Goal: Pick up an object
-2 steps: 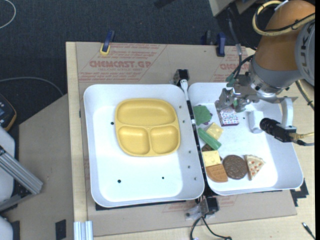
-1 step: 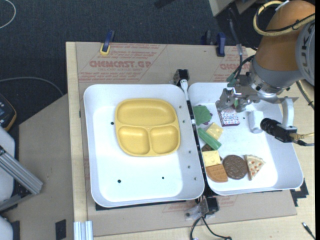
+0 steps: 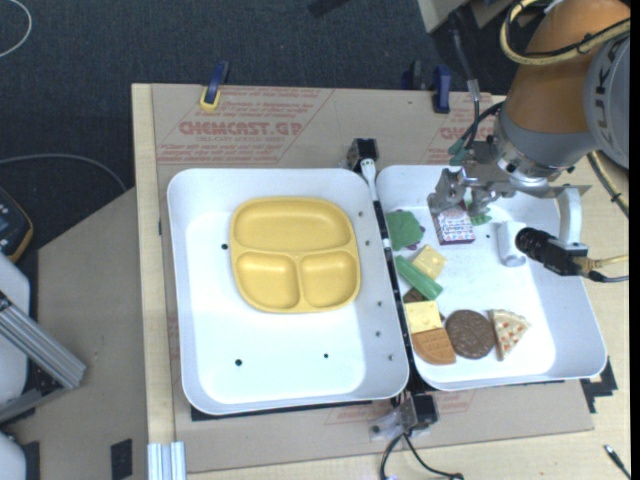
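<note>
White plastic makes up the two shallow bins: the left bin (image 3: 200,298) and the right bin (image 3: 560,318), butted side by side on a cardboard sheet (image 3: 250,128) printed "CHEMCAST GP" in faded red, probably there to protect the bench. Left of the right bin, a yellow divided plate (image 3: 295,251) sits in the left bin, likely as a drop spot. The arm (image 3: 560,68) reaches over the right bin's far end, its gripper (image 3: 462,196) just above a small red-and-white card (image 3: 455,228); whether the fingers are spread or closed I cannot tell, and nothing is visibly held. Toy food clusters along the right bin's left side, within easy reach: a brown cookie (image 3: 470,333), green leaf (image 3: 405,228), pizza slice (image 3: 509,332), cheese cube (image 3: 422,317). The card looks like the likeliest target; its print is unreadable.
</note>
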You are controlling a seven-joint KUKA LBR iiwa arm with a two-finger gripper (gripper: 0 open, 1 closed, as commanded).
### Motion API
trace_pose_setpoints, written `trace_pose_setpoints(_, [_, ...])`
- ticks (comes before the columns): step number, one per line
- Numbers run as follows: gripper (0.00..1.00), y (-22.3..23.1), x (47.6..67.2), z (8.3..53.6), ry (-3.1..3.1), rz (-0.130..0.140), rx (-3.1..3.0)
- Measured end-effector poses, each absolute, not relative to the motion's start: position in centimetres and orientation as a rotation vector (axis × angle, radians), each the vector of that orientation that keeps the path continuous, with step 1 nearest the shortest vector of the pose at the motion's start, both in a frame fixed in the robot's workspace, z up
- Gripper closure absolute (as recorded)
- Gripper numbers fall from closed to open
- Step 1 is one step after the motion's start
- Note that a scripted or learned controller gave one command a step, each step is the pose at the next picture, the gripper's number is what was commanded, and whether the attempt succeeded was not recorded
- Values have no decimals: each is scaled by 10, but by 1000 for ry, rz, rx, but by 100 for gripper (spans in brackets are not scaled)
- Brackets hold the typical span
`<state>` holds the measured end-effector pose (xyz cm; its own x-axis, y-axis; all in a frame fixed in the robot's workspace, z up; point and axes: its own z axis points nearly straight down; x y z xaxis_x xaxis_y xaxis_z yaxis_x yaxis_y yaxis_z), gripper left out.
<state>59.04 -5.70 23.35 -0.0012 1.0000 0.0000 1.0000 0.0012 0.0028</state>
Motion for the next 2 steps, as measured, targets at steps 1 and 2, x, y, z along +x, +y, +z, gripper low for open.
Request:
trace_pose_setpoints(1, [100,-66,589,218,2222,-5,2226])
trace_pose_setpoints(2, [100,-49,584,221,2226,-3,2222])
